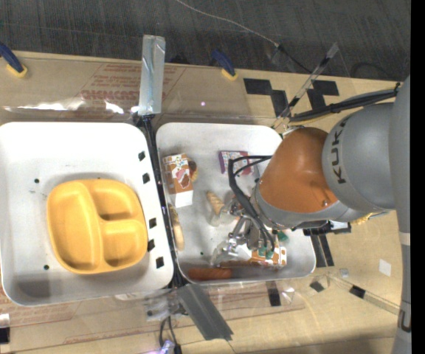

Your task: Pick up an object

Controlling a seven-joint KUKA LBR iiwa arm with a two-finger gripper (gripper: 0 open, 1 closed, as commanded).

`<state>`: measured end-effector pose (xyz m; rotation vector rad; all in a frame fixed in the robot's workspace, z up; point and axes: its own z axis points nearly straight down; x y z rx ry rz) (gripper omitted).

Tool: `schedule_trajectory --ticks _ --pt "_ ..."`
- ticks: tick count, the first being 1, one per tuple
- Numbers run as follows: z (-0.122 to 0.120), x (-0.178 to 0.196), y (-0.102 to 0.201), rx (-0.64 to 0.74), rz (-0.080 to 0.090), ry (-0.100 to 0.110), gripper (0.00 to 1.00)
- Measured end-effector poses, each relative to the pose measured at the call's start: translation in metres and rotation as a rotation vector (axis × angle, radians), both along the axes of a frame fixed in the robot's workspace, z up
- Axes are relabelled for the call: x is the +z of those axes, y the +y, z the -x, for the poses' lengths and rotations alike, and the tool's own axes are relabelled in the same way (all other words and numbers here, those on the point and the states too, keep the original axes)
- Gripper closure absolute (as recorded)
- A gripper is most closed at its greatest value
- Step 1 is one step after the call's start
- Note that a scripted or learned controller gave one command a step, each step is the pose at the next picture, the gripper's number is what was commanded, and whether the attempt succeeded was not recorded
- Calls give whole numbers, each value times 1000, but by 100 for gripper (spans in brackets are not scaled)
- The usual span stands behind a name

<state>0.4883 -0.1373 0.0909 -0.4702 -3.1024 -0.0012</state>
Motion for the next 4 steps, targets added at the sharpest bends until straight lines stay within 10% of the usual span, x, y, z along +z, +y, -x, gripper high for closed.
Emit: schedule_trajectory --ticks 1,2,3,4 --pt "-61 1 41 -275 1 -3 0" --pt "-61 11 42 -267 1 -2 100" --pt "-122 174 68 -319 2 -14 100" --pt "-122 181 70 -308 4 -8 100"
